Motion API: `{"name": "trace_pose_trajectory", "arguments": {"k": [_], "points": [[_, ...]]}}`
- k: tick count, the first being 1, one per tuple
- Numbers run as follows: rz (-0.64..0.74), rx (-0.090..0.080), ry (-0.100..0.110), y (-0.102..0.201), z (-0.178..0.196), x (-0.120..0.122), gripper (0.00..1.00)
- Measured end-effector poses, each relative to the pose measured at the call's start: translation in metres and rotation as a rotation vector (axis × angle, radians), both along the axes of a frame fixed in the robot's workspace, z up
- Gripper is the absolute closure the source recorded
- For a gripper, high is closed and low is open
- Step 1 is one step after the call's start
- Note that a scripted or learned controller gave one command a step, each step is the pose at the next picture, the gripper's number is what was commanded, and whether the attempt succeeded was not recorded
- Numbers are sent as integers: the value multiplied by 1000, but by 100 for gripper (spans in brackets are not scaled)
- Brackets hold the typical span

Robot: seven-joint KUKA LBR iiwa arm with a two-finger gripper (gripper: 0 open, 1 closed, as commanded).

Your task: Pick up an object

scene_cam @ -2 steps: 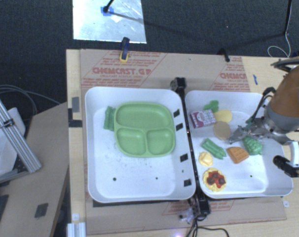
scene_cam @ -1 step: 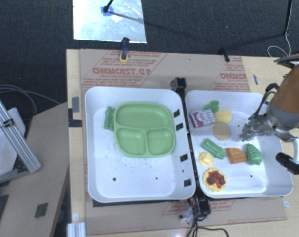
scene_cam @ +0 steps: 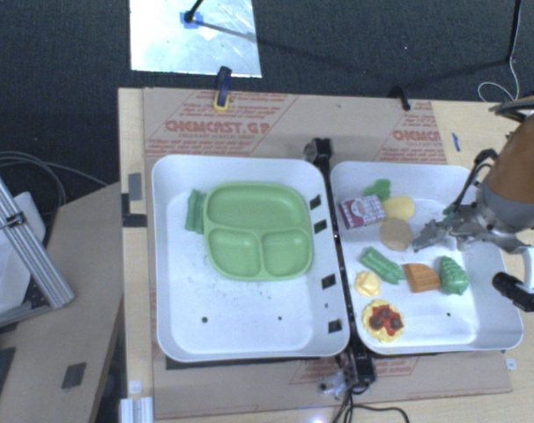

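Nothing is lifted yet: my gripper (scene_cam: 430,233) hovers low in the right bin (scene_cam: 492,324), tips beside the tan round piece (scene_cam: 395,233); I cannot tell its state. Grasp and lift remain. Toy foods crowd that bin, among them an orange block (scene_cam: 421,277). Left bin (scene_cam: 249,333) carries a green divided plate (scene_cam: 254,232). Bench is cardboard-lined; dark carpet beyond.
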State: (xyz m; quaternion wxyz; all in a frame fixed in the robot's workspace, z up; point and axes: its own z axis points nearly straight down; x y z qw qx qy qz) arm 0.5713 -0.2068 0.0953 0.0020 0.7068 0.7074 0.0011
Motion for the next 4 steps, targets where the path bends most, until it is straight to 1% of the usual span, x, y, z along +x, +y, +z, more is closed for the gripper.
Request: {"name": "trace_pose_trajectory", "arguments": {"k": [1, 2, 3, 4], "points": [[-2, 2, 6, 0, -12, -41, 0], [0, 0, 0, 0, 0, -38, 100], [8, 0, 0, 45, -11, 5, 100], [10, 3, -4, 111, 79, -1, 100]]}}
